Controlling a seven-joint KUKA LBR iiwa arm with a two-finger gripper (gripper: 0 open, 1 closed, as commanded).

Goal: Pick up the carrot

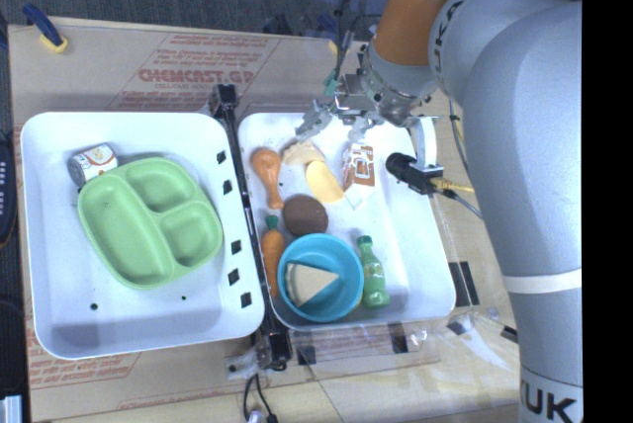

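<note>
End effector: my end effector (341, 120) hangs open over the right bin's (430, 258) far end, gripping nothing.
Carrot: carrot (272, 253) lies against that bin's left wall, beside the blue bowl (318, 276), below the brown ball (305, 213).
Risk: fingers may jam against wall or bowl, nudging the carrot aside.

"CHEMCAST GP" on bench sheet (198, 75)

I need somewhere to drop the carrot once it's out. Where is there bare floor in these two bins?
The left bin has bare floor below the green plate and along its top edge. The right bin is crowded along its left and middle; its free strip lies right of the green bottle.
</note>
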